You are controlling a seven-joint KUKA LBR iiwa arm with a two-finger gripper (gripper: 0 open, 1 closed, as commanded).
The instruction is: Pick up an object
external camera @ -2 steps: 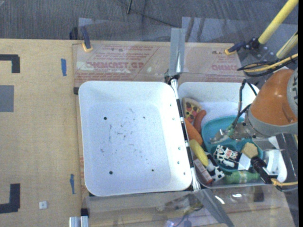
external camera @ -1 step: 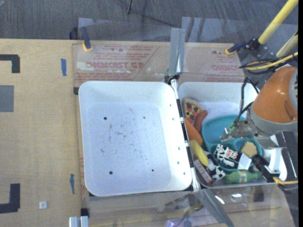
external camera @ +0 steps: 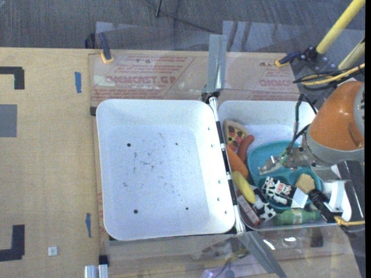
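Fingers' state I cannot tell; gripper (external camera: 277,165) hangs over the teal dish (external camera: 264,158) at bin's (external camera: 261,110) three o'clock, likely seeking a grasp.

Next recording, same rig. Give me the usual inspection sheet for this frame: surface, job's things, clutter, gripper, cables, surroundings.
Surface: wooden bench bearing two white bins side by side; the left bin has dark specks on its floor.
Job's things: all in the right bin: teal dish, banana, pizza slice, red sausage-like piece, green bottle, black and white toy.
Clutter: blue tape marks and black corner marks on the bench.
Gripper: gripper low over the teal dish, amid the pile; whether it grips anything cannot be told.
Cables: yellow and black cables beside the arm; a dark cable on the floor.
Surroundings: grey carpet; yellow pole.
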